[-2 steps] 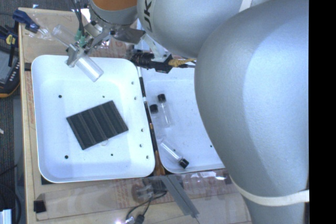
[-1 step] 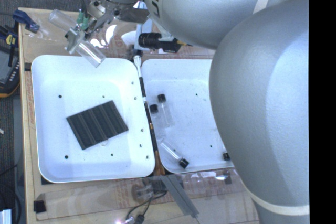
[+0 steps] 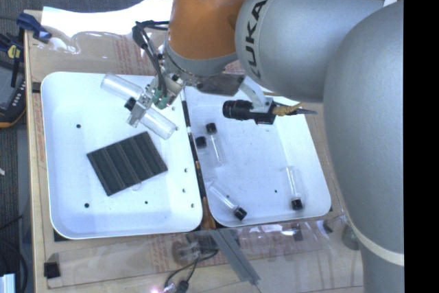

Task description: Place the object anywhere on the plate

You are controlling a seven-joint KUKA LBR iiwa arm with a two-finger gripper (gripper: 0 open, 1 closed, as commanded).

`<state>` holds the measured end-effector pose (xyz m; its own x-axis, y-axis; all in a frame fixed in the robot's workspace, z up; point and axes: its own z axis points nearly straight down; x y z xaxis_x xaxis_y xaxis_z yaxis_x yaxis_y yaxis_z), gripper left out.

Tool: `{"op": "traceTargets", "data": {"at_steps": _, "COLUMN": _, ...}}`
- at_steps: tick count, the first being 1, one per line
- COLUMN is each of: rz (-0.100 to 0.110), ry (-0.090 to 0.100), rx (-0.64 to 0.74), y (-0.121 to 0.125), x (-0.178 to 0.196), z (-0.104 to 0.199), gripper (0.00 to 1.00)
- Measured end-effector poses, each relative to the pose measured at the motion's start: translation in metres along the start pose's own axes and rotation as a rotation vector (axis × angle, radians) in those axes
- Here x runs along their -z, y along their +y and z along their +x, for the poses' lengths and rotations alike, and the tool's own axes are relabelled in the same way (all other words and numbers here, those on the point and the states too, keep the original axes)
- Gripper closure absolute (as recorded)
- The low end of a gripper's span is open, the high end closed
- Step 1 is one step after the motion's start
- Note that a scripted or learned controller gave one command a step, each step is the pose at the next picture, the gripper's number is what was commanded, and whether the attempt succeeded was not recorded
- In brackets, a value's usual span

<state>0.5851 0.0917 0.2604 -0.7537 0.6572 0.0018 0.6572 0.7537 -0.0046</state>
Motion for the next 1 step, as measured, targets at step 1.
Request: {"op": "traceTargets", "data": {"at_steps": 1, "rz": -0.004, "ry": -0.004, "rx": 0.302, "y": 0.0684, "x": 0.0071, "z": -0.0102, "gripper": 1.00}}
